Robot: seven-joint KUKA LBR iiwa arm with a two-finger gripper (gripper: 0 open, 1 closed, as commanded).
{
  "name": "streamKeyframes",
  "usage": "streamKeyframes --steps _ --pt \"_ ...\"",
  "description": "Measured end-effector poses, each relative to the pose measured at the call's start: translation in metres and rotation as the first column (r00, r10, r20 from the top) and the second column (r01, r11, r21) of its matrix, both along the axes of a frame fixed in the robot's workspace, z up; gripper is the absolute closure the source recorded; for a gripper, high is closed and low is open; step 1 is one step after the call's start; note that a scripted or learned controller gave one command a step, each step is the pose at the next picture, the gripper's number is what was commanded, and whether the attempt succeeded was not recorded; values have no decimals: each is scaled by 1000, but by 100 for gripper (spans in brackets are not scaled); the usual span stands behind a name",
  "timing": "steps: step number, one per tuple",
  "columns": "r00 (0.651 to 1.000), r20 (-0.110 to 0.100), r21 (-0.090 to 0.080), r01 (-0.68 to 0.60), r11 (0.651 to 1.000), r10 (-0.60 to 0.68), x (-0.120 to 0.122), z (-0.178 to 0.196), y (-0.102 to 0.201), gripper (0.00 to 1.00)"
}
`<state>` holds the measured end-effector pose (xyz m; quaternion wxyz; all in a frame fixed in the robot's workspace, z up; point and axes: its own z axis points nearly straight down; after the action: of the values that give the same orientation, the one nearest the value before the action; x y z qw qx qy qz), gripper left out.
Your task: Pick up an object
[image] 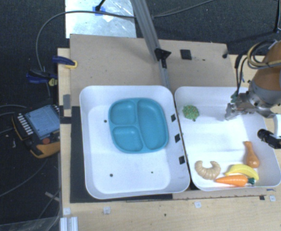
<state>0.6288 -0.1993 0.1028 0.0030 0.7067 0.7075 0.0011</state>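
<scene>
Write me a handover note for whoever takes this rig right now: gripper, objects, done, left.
Gripper: low over the right bin, near its far right side, nothing visibly between its fingers; open or shut unclear.
Objects in the right bin: green broccoli-like piece at the far left corner; croissant, carrot, banana and an orange gourd-shaped piece clustered at the near side.
Left bin: blue divided plate.
Done: no pick yet.
Left: grasp and lift one object.

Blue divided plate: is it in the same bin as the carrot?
No. The blue divided plate lies in the left bin; the carrot is in the right bin.
</scene>
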Motion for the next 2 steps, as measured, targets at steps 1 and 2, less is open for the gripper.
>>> streamKeyframes --steps 1,2 --pt "1000 2 0 1 1000 -1 -8 58 0 100" --pt "1000 1 0 -3 1000 3 -1 104 -2 100"
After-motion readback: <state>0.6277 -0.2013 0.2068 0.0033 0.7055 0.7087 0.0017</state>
